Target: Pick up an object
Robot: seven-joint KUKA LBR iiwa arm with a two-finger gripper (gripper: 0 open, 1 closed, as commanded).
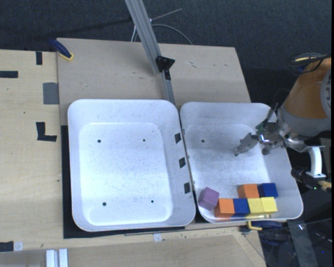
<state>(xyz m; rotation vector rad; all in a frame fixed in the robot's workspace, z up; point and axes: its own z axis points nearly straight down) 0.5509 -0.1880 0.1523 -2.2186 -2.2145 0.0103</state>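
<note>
Hovering my gripper (246, 147) over the right bin (222, 115), fingers' state indiscernible. The purple cube (209, 197), near left, looks light, rigid; grasp opposite flat faces.

1. You see the arm (309, 102) as a rounded, bulky body with an orange band over a grey section at the wrist.
2. You can make out thin dark cables arching over the top of the orange part.
3. You find a cluster of small metal and dark fittings below the wrist, with a speck of green among them.
4. Your gripper (245, 146) is grey and slim, tapering to a narrow tip.
5. You notice a white, loop-shaped piece beside a dark bracket on the arm's lower edge.
</note>
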